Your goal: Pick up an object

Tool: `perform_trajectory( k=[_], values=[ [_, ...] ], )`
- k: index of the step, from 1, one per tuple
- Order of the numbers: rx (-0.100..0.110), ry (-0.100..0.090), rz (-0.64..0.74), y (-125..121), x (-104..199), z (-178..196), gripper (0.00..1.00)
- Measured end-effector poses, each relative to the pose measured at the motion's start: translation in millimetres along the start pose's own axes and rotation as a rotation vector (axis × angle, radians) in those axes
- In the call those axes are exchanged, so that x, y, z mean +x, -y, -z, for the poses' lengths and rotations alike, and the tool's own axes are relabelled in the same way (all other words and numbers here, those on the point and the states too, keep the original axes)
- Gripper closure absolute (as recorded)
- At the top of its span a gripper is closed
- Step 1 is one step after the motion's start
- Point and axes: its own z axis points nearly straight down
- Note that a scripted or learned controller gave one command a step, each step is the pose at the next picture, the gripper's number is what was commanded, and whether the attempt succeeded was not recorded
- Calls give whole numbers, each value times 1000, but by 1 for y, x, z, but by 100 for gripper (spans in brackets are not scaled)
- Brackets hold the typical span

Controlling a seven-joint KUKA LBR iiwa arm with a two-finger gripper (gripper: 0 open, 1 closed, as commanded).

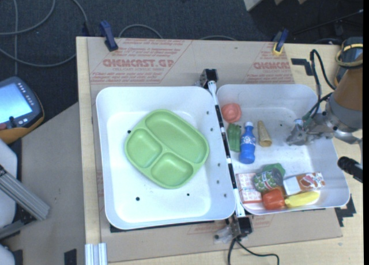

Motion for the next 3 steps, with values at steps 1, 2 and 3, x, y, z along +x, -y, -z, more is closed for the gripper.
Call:
perform_trajectory(
  k=[1,2,3],
  values=[
    [-9,6,1,-65,-2,40,100],
    [-4,-1,6,-46,95,98,100],
    [1,2,-2,-44,89,94,0]
  ],
)
